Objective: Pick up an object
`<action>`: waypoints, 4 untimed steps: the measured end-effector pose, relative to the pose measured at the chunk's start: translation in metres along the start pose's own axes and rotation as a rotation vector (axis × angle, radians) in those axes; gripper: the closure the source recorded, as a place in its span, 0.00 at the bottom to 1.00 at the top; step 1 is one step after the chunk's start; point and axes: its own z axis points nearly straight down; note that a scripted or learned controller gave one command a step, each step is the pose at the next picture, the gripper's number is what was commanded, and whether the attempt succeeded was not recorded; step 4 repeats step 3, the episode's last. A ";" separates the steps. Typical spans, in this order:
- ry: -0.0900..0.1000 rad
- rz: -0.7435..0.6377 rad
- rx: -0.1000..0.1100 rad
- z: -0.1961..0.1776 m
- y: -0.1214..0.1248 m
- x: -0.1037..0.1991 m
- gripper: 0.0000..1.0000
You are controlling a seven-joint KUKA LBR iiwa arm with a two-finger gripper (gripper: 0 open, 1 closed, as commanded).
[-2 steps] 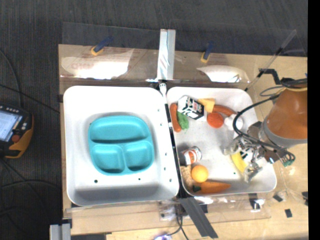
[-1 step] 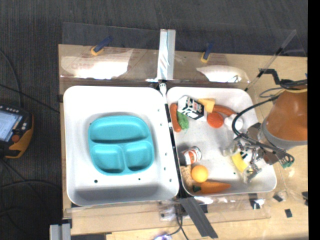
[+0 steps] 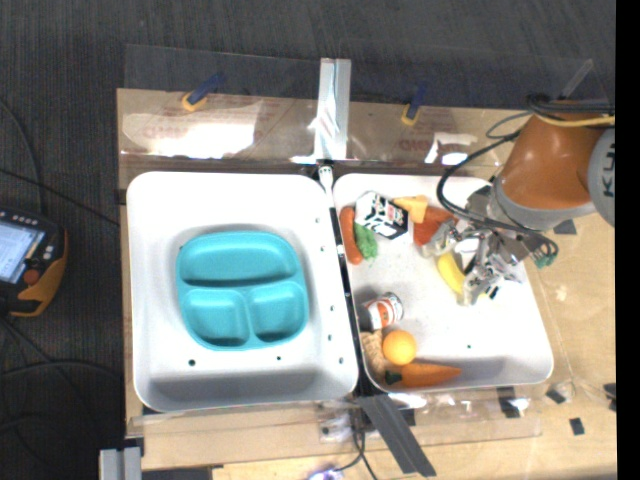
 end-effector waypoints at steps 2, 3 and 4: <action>0.000 0.040 -0.002 -0.002 0.043 0.044 0.00; 0.005 0.215 0.001 -0.001 0.052 0.028 0.00; 0.005 0.215 0.001 -0.001 0.052 0.028 0.00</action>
